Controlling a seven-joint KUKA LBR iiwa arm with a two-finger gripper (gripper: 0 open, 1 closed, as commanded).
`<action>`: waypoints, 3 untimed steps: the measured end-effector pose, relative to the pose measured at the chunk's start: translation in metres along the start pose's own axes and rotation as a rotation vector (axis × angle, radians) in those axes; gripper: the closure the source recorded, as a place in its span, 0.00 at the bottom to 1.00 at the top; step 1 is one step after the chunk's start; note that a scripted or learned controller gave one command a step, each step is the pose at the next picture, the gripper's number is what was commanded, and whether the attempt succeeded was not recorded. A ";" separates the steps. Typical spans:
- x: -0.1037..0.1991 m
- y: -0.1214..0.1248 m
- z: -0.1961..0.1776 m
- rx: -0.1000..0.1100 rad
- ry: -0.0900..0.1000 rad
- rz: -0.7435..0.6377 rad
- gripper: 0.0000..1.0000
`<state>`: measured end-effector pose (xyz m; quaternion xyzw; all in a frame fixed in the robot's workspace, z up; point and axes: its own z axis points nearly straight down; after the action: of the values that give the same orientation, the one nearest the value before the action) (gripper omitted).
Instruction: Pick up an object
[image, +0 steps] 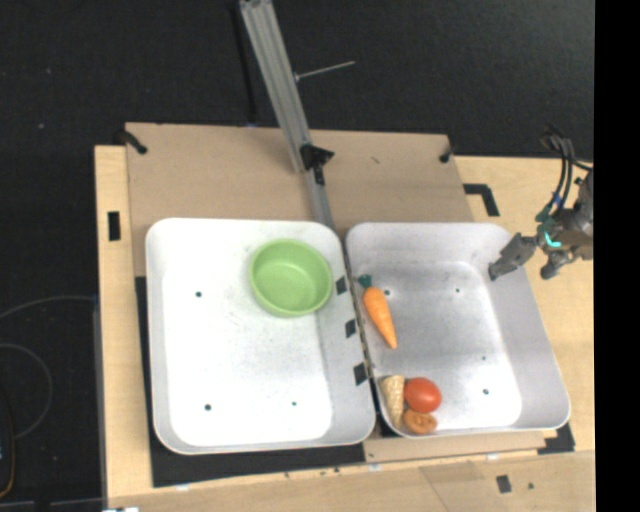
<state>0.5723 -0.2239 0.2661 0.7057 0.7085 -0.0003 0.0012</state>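
Gripper (530, 258) at right bin (455, 262) upper-right rim, fingers apart, nothing between. Carrot (379, 316) by bin's left wall; tomato (423, 394) near front-left corner.

bins (180, 420): 2 | bowl (291, 279): 1 | carrot (379, 315): 1 | tomato (423, 394): 1

Carrot (379, 317), tomato (423, 394) in right bin (520, 330)

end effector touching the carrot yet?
Apart. The camera view shows the end effector at the right bin's upper right rim, with bare white floor between it and the carrot near the left wall.
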 end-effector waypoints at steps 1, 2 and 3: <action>-0.001 0.005 0.044 0.004 0.001 0.003 0.00; -0.001 -0.005 0.092 0.003 0.001 0.004 0.00; -0.001 -0.001 0.135 0.003 0.001 0.006 0.00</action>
<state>0.5715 -0.2257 0.1309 0.7077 0.7065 -0.0013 -0.0002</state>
